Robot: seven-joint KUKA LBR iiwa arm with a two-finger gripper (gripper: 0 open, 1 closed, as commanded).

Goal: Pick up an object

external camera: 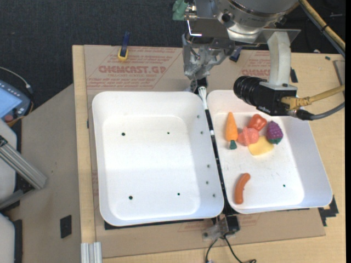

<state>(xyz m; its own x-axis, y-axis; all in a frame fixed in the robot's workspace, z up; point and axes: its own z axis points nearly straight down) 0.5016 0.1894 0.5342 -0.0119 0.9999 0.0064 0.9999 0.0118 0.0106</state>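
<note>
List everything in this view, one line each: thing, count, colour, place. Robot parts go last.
left bin: 1, white, left half of bench
right bin: 1, white, right half of bench
carrot: 1, orange, right bin, upper left
sausage: 1, orange-red, right bin, lower middle
grapes: 1, purple, right bin, upper middle
red toy: 1, red, touching grapes' left
pink toy: 1, pink, beside carrot
yellow toy: 1, yellow, below grapes
clamp: 1, yellow and blue, board's top edge
board: 1, brown, under bins
gripper: 1, metal, above bins' top junction
arm: 1, grey, top
</note>
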